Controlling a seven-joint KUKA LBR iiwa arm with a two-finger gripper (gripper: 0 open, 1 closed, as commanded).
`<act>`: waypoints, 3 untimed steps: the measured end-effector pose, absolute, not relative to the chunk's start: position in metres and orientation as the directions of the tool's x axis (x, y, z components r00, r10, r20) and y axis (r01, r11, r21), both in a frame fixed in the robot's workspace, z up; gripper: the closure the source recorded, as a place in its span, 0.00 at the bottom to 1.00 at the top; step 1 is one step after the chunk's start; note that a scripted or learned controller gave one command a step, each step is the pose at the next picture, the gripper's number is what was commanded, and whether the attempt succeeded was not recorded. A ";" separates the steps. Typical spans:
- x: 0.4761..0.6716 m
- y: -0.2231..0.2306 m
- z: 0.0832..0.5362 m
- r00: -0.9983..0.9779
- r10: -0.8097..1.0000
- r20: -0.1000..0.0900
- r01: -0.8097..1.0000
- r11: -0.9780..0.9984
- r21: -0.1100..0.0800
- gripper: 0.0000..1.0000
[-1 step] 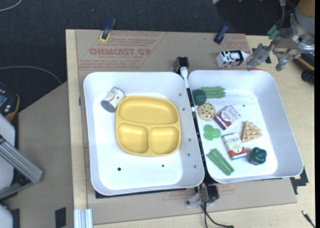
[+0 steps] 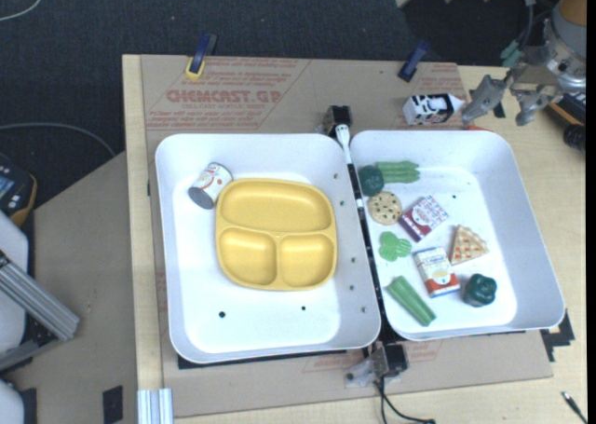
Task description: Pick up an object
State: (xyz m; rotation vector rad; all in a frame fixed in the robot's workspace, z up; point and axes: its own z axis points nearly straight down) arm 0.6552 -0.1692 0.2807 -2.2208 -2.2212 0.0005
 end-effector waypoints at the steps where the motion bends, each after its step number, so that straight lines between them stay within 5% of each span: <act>1: 0.659 -0.171 0.237 0.000 1.000 0.001 1.000 0.000 -0.005 0.00; 3: 0.642 -0.167 0.127 0.000 1.000 0.001 1.000 0.000 -0.006 0.00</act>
